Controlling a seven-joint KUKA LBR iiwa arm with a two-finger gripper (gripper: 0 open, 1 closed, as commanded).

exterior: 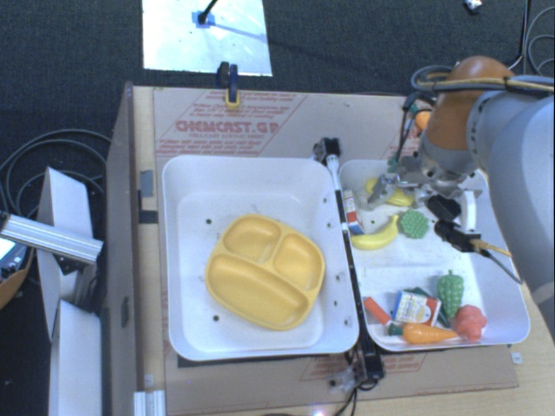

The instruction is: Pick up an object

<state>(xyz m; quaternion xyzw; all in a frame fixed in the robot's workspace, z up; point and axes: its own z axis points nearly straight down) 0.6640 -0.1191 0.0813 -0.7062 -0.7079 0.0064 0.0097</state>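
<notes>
in the right white bin (512, 306), the tool (392, 187), state unclear, hovered over a yellow plastic banana (376, 237): light, stiff, slippery; grip mid-curve.

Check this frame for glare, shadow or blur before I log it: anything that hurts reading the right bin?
Camera view: even overhead light; the yellow tray is crisp in the left bin; the bright sheet on the floor is washed out by glare; the arm overhangs the right bin and hides its far corner, so the gripper area reads cluttered and slightly soft.
</notes>
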